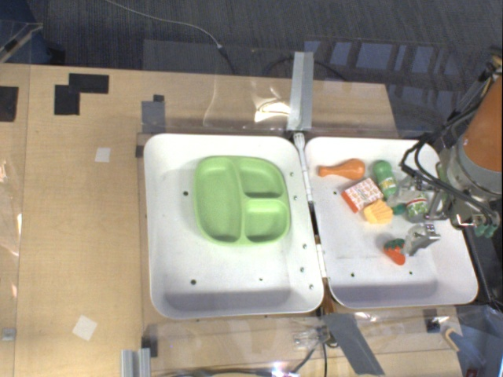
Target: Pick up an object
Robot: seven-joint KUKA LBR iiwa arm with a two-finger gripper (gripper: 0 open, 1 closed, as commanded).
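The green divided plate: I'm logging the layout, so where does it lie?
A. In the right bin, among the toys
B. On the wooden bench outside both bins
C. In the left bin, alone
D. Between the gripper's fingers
C: the green divided plate lies flat in the left bin with nothing else beside it, while the small toys such as the orange drumstick sit in the right bin.
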